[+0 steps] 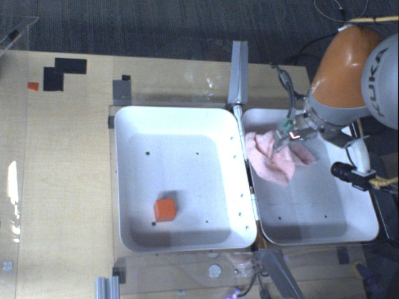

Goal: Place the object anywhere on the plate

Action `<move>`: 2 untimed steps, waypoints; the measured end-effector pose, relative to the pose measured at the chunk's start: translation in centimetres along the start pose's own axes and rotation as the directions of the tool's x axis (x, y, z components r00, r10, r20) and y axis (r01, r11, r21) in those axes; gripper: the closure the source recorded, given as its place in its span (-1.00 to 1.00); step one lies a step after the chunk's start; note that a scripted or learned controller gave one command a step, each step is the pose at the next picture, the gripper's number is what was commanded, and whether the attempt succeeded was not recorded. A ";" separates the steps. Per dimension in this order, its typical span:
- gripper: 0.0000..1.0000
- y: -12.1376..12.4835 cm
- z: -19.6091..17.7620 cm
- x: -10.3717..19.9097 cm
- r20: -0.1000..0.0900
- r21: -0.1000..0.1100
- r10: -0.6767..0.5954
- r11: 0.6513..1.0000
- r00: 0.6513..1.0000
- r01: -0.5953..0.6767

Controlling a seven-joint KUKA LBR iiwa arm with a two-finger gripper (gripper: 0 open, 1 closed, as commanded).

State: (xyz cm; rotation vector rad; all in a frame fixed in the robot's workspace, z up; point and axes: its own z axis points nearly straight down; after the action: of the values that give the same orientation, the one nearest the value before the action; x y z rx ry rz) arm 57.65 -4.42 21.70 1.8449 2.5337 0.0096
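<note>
Pink cloth, crumpled & soft, is lying in right bin near its left wall. Gripper is sitting at cloth's upper edge, fingers pinching a fold.

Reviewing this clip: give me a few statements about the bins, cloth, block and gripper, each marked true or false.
1. The orange block lies in the left bin. True.
2. The pink cloth lies in the left bin. False: it is in the right bin.
3. The gripper is over the cloth. True.
4. The block touches the cloth. False: they are in separate bins.
5. The arm reaches over the left bin. False: it is over the right bin.
</note>
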 end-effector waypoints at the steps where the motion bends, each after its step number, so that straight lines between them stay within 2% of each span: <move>1: 1.00 0.2 -0.8 0.1 0.000 0.002 -0.005 1.000 1.000 0.005; 2: 1.00 0.9 -0.6 5.7 -0.002 0.003 -0.398 0.917 0.917 0.398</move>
State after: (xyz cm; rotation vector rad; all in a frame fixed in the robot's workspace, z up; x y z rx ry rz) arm 56.75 1.27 22.28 1.2922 2.8580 0.0048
